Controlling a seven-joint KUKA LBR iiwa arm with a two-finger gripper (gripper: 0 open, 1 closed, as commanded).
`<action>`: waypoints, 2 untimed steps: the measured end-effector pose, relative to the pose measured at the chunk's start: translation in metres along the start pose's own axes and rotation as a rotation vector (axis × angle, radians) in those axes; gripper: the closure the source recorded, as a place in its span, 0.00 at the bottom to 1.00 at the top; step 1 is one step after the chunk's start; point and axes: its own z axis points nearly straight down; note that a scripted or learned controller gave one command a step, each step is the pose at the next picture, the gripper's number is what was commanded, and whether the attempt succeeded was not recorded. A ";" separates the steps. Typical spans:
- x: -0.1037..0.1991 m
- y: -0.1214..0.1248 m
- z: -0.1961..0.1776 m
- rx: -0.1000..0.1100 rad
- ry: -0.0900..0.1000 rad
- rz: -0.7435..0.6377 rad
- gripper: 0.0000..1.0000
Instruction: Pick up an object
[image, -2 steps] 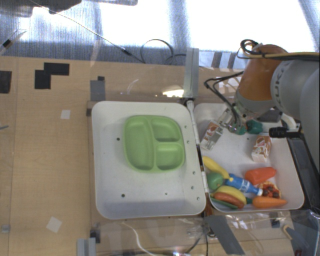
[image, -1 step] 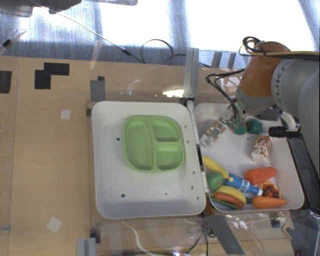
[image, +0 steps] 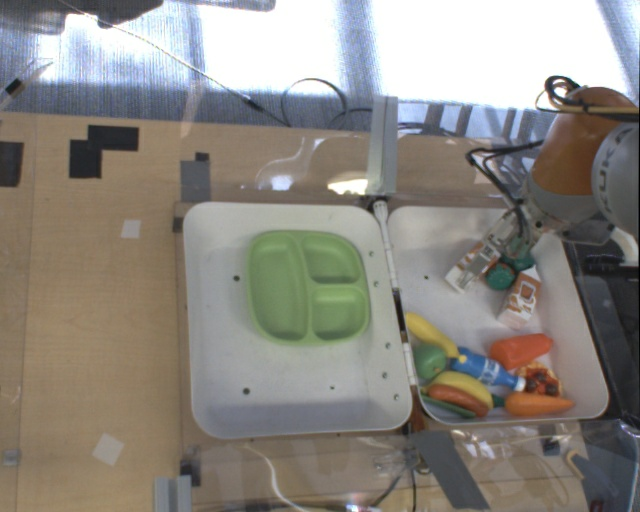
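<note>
Two bins on your table (image: 90, 330) | claw (image: 497, 262) low in right bin (image: 430, 240), its grip you cannot tell | toy food (image: 480, 375) heaped at front | green tray (image: 306, 287) in left bin (image: 215, 380)

Blown-out backlight along top edge, soft focus, faint bin shadows

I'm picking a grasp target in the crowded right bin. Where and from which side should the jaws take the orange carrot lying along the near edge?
Grip the carrot across its thick middle, coming straight down from above. It lies flat and lengthwise along the right bin's near wall, so the jaws should probably straddle its narrow width; the red pepper and other toy food crowd its far side.
</note>
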 end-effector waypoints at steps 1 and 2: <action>0.034 0.044 -0.001 0.001 -0.035 0.245 0.00; 0.033 0.055 -0.001 0.004 -0.029 0.388 0.00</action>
